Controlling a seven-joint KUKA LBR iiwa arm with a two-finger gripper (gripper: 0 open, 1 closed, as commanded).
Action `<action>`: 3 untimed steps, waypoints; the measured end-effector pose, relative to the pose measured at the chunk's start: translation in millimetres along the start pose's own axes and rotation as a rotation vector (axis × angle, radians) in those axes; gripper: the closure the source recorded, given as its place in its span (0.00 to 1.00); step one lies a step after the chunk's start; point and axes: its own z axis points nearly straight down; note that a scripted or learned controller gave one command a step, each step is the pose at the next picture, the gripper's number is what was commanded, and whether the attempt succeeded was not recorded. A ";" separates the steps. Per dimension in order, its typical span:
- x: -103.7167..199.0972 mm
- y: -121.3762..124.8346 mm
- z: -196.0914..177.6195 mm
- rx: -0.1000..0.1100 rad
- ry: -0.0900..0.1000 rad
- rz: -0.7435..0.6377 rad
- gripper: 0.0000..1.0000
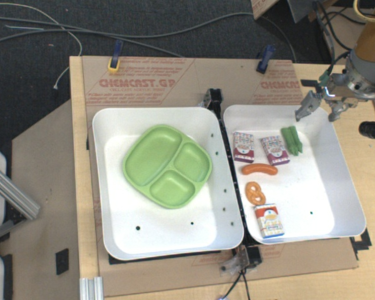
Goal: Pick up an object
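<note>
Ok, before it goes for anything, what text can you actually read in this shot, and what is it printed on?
"CHEMCAST GP", red print on the brown cardboard sheet behind the left bin.
The same red print, cut off and fainter, on the cardboard behind the right bin: not readable in full.
The three small cartons in the right bin carry labels too small and blurred to read.
</note>
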 end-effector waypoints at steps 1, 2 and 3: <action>0.5 3.0 -8.6 -0.014 -0.003 -0.003 0.00; -2.2 -1.9 49.4 -0.012 -0.003 -0.003 0.00; -5.1 -0.2 112.1 -0.008 -0.002 -0.003 0.00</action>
